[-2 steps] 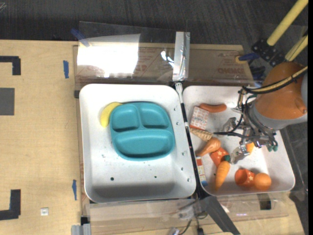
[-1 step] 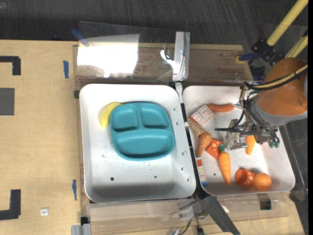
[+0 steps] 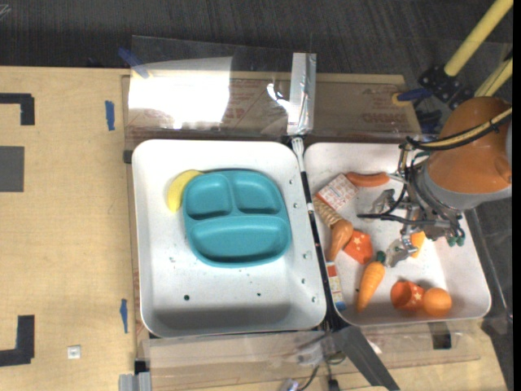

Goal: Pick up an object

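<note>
Now the gripper [image 3: 404, 249] hangs above the right white bin [image 3: 472, 279]; the orange plastic carrot [image 3: 370, 282] lies just left, pointing down-left.

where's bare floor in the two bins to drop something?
Left bin: a wide bare strip between the teal divided plate and the near wall, plus a narrower one along the left wall below the banana. Right bin: crowded, with the carrot, tomato, orange and the claw over them.

dark floor [image 3: 244, 6], plywood bench [image 3: 57, 218]
</note>
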Tool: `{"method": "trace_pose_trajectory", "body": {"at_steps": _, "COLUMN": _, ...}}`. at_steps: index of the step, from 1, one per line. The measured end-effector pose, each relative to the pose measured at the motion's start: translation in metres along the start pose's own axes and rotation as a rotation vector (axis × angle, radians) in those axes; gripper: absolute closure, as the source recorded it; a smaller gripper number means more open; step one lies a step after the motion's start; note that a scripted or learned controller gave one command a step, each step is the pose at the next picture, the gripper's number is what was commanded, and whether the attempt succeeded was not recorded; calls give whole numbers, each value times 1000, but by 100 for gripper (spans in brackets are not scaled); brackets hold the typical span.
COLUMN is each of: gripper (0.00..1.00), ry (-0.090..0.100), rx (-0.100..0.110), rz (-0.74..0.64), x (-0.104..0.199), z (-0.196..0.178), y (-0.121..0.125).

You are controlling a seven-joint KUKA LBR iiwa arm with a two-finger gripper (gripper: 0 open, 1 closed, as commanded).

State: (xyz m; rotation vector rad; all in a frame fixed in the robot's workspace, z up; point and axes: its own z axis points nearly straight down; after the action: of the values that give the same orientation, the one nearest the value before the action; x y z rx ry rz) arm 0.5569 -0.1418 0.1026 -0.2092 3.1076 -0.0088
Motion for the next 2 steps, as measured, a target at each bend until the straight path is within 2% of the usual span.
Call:
{"method": "trace_pose_trajectory", "body": {"at_steps": 1, "gripper": 0, "ry": 15, "rx": -4, "rz": -2, "x": 29, "z": 13, "y": -27}}
{"method": "trace_pose_trajectory", "body": {"at_steps": 2, "gripper": 100, "ry": 1, "rx": 0, "rz": -4, "x": 24, "z": -1, "y": -27}}
